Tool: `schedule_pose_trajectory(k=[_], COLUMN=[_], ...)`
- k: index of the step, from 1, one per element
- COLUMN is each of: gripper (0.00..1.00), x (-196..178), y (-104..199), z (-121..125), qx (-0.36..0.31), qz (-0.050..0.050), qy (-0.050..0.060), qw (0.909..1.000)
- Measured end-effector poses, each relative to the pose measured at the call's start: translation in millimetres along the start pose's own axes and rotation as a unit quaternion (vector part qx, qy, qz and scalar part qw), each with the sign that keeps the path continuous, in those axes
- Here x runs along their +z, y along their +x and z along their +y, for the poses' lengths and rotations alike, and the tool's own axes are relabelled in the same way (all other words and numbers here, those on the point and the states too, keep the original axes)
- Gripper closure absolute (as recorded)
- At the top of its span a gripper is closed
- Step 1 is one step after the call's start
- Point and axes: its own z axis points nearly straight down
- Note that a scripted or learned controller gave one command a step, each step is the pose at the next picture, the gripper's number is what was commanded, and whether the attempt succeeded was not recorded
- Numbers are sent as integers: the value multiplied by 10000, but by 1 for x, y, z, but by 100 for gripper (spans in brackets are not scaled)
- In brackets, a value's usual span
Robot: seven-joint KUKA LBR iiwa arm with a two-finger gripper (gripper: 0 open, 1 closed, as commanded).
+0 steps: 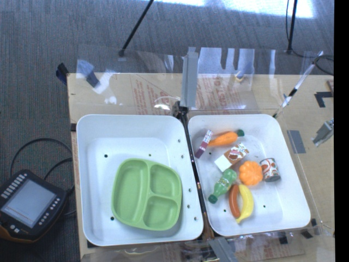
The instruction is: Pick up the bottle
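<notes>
A green bottle (223, 185) lies on its side in the right bin (283, 206), near that bin's left wall, with its cap pointing to the front left. Its upper end touches a small white and brown box (233, 156), and an orange round fruit (251, 173) sits just to its right. A slim purple and white bottle-like item (204, 143) lies further back beside a carrot (224, 138).
In the right bin there are also a small can (269, 169), a banana (247, 202) and a red sausage (234, 201) in front of the green bottle. The left bin (92, 146) holds a green divided plate (147, 194). A tablet (27, 203) lies on the floor at left.
</notes>
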Motion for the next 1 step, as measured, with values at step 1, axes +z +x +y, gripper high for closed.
schedule_pose_trajectory(k=[1], gripper=[100], x=[-1], y=[-44], z=[-17], qx=[-1094], qz=[-6], qy=[-10], qw=[9940])
